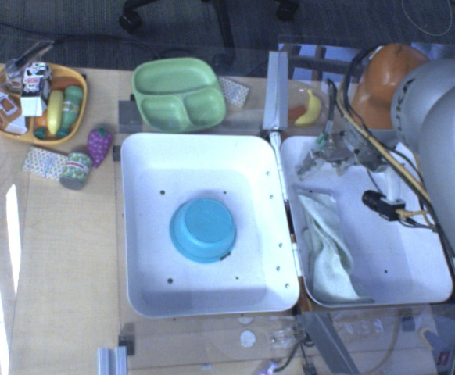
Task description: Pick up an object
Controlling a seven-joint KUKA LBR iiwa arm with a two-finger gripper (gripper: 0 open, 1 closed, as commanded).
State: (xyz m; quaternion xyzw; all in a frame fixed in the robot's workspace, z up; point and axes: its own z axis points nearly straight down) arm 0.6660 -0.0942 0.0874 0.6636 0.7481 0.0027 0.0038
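My gripper (312, 156) hangs over the far left corner of the right bin (415, 272), open, with nothing between its fingers. A crumpled white cloth (327, 248) lies along that bin's left side, just in front of the gripper and apart from it. A round blue bowl (203, 230) sits in the middle of the left bin (149, 287). The grey arm with its orange band (388, 76) covers the right bin's far right part.
A banana (310, 108) lies behind the right bin. A green divided tray (177, 94) stands behind the left bin. On the bench at left are a yellow bowl of toy food (36, 104), purple grapes (98, 144) and a small can (76, 169). Cables (388, 205) trail from the arm.
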